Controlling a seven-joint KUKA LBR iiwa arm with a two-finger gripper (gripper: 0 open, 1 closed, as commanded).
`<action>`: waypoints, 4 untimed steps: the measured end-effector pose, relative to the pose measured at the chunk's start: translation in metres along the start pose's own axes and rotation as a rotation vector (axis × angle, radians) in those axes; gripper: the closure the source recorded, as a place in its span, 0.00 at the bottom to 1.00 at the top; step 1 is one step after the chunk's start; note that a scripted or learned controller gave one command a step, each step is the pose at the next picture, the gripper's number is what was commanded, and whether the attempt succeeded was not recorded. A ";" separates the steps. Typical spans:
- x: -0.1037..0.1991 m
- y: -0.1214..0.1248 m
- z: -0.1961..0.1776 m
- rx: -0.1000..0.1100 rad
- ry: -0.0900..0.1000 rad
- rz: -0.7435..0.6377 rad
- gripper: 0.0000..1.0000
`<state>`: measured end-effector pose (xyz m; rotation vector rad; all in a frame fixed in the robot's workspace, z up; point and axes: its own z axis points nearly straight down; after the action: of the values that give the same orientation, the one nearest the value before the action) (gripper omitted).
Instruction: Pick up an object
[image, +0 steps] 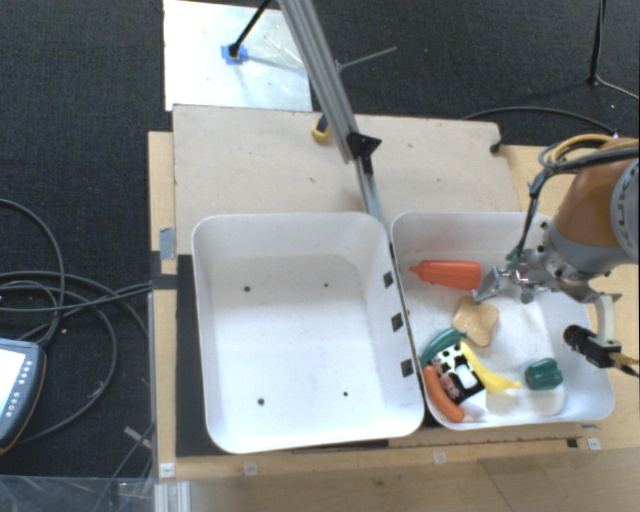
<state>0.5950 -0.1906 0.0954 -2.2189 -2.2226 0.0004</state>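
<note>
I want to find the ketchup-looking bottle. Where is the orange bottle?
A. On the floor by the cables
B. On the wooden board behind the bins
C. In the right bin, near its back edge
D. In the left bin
C. The orange bottle lies on its side in the right bin, near the back wall, just left of the gripper and above the other toys.

White bins (300, 240), orange bottle (447, 272), tan slice (478, 322), green pepper (543, 374) (dark), yellow banana (492, 375)
</note>
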 end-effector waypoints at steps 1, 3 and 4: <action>-0.001 0.002 -0.013 -0.005 -0.001 -0.001 1.00; -0.008 0.005 -0.119 -0.008 -0.003 -0.003 1.00; -0.008 0.006 -0.122 -0.004 -0.002 -0.004 1.00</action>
<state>0.6009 -0.1988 0.2169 -2.2176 -2.2299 -0.0023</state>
